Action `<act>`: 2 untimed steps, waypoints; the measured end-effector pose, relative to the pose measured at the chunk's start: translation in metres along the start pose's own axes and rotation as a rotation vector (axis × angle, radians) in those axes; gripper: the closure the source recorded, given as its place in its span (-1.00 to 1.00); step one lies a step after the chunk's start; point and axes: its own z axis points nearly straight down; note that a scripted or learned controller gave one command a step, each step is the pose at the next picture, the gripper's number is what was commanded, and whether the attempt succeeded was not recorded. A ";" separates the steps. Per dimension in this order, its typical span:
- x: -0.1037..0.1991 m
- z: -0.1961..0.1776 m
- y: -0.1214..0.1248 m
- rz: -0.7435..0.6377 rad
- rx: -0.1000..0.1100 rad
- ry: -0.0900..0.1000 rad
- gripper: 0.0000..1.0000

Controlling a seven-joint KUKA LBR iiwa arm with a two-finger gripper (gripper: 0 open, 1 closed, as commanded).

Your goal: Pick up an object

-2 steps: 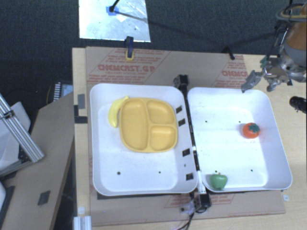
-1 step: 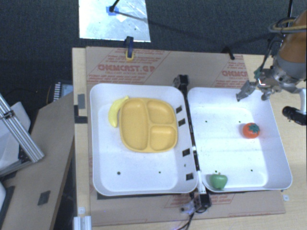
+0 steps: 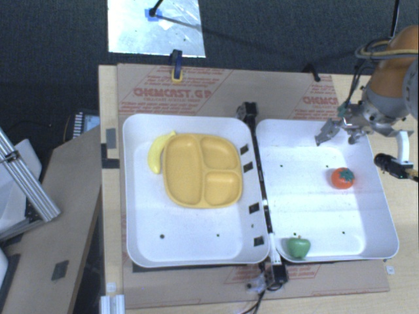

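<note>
You'll see the end effector (image 3: 342, 131) over the right bin (image 3: 301, 175), near its far right corner; fingers spread wide, nothing between them. Tomato (image 3: 342, 178) sits nr the right edge, apart from the fingers. Green apple (image 3: 298, 246) at near-left corner, touching the rim. Bin centre is open floor. Left bin (image 3: 141, 234): yellow tray (image 3: 200, 170), banana (image 3: 156, 152) against its left side.

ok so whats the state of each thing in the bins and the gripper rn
gripper: open, holding nothing, above the right bin's far edge
tomato: loose in the right bin
green apple: at that bin's near left corner
yellow tray: flat in the left bin
banana: beside the tray
</note>
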 end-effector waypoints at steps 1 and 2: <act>0.001 0.052 0.000 -0.002 0.000 0.000 -1.00; 0.000 0.037 0.002 -0.005 -0.007 -0.002 1.00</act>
